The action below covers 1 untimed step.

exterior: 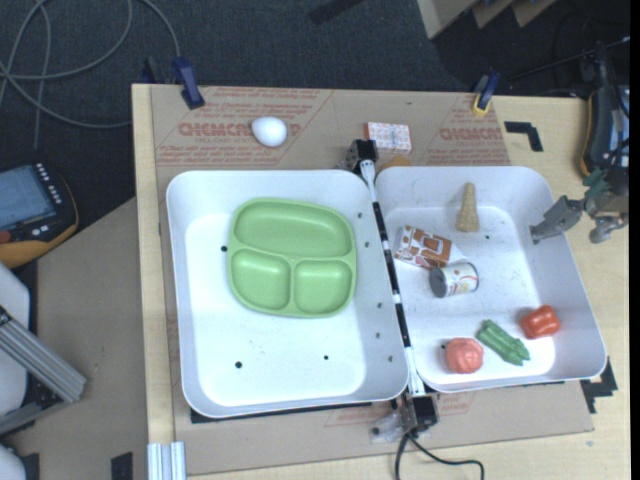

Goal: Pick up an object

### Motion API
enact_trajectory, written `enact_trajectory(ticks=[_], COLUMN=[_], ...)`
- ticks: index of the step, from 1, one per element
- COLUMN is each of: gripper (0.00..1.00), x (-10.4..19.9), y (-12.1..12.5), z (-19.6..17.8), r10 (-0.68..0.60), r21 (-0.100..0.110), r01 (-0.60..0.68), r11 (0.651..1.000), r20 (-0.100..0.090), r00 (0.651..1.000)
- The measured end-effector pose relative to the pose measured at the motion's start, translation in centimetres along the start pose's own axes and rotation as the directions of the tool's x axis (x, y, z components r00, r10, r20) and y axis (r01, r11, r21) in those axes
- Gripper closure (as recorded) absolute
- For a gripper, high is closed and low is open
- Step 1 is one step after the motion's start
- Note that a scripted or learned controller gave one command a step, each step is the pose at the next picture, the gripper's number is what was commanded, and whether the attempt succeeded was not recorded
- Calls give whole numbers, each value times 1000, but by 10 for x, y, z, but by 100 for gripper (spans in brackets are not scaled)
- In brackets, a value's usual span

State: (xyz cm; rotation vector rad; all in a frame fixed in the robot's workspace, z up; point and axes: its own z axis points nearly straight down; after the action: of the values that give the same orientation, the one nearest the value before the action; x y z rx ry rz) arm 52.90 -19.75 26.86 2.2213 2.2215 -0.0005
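Observation:
The right bin (560, 298) holds a tan cone (468, 208), a brown-and-white carton (422, 247), a small can on its side (455, 279), a green pod-shaped toy (503, 342), a red pepper (540, 321) and a red tomato-like piece (463, 355). My gripper (577, 228) hangs over this bin's right rim, well right of the cone and above the red pepper. It is open, and its two grey fingers are spread with nothing between them.
In the left bin (200, 328) lies a green divided plate (292, 256). A white egg (268, 130) and a small checkered packet (389, 136) lie on the cardboard behind the bins. Clamps sit at the bench's back corners.

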Motion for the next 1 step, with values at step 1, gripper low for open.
enact_trajectory(ticks=[1], gripper=[0], x=[33], y=[54], z=[126], r10=[-1], r21=[3], r01=[1], r11=[1000], r20=[-2], r00=[1000])
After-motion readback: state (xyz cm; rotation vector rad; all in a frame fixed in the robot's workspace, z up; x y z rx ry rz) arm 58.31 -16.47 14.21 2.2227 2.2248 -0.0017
